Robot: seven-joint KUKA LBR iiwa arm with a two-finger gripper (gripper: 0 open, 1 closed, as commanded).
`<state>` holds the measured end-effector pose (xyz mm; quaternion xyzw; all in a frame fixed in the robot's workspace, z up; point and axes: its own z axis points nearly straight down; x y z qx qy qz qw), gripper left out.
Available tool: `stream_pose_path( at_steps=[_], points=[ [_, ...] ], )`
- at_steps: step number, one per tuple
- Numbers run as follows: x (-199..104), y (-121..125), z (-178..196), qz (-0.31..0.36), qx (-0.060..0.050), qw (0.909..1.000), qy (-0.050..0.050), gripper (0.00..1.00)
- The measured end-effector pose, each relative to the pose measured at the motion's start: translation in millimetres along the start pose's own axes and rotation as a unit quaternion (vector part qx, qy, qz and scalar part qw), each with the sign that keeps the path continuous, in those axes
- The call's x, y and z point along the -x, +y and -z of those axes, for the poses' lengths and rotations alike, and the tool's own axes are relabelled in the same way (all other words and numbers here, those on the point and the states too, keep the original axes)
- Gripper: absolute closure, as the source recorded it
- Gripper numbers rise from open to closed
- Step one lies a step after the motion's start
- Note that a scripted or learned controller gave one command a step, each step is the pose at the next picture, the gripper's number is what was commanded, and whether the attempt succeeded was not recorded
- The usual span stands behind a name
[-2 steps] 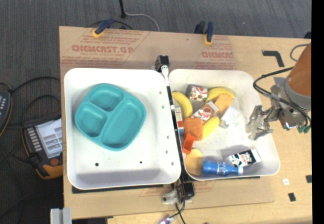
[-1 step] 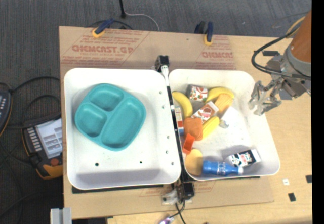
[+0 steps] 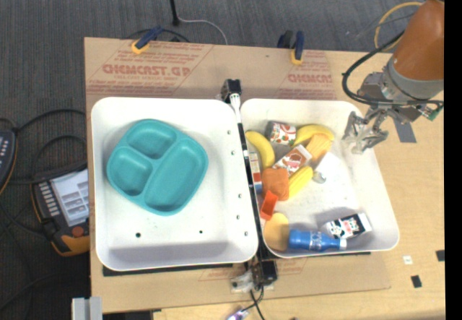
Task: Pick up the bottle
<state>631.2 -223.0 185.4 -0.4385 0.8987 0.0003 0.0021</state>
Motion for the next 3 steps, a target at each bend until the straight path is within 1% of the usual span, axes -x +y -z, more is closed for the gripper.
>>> stream_pose_path(
  at_steps=[1, 2, 3],
  points=[
    [22, -27, 104, 0.14, -0.001, 0.9901, -0.001, 1.0],
    [-14, 18, 198, 0.218, -0.001, 0.9759, 0.0, 1.0],
    [-13, 18, 207, 0.217, -0.002, 0.9762, -0.002, 1.0]
  ],
)
